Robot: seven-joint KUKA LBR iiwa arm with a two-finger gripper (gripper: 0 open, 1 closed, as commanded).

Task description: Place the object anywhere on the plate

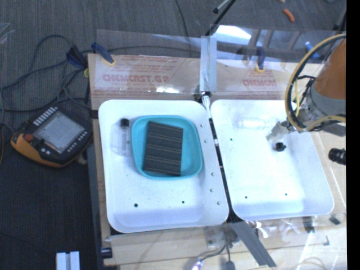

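A light blue plate (191, 156) rests in the left bin (163, 212). A dark, ribbed rectangular block (163, 148) lies flat on the plate, near its middle. My gripper (278, 135) hangs over the right bin (281, 190) near its upper right, well away from the plate. A small black piece (279, 146) sits just below the gripper's tip; whether it belongs to the gripper is unclear. Nothing visible is held.
A small clear vial with a black cap (121, 134) lies in the left bin, touching the plate's left rim. A clear, faint object (250, 122) lies in the right bin left of the gripper. Yellow cables (298, 89) loop around the wrist.
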